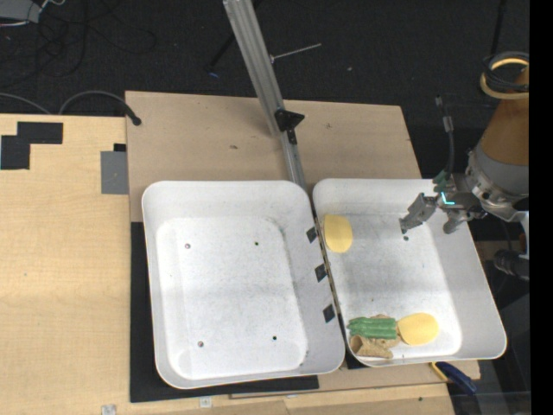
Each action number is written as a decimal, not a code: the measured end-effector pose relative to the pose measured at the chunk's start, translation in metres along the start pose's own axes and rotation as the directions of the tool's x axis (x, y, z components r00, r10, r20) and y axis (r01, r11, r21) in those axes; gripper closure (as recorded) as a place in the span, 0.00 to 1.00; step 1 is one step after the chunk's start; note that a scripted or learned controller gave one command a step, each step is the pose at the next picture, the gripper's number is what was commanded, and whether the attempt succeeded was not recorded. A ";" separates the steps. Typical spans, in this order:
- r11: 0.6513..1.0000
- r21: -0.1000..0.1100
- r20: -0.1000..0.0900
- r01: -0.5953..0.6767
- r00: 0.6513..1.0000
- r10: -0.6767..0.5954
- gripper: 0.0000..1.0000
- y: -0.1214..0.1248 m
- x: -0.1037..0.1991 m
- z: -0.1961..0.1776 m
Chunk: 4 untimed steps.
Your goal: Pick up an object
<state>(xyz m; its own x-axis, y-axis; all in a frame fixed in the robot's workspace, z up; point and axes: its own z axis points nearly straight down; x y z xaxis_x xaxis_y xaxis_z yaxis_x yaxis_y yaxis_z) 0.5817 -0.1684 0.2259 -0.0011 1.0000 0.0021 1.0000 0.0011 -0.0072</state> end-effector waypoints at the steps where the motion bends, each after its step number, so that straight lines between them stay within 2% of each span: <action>1: 1.000 -0.004 0.001 0.000 1.000 0.000 0.00 0.001 0.000 -0.002; 3: 1.000 0.000 0.000 -0.001 1.000 0.001 0.00 0.002 0.005 0.088; 4: 1.000 -0.006 0.002 -0.002 1.000 0.002 0.00 0.002 0.006 0.135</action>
<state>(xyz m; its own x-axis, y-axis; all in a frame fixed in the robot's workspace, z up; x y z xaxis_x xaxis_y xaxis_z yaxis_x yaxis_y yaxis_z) 0.5830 -0.1622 0.0906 0.0009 1.0000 0.0000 1.0000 -0.0009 -0.0013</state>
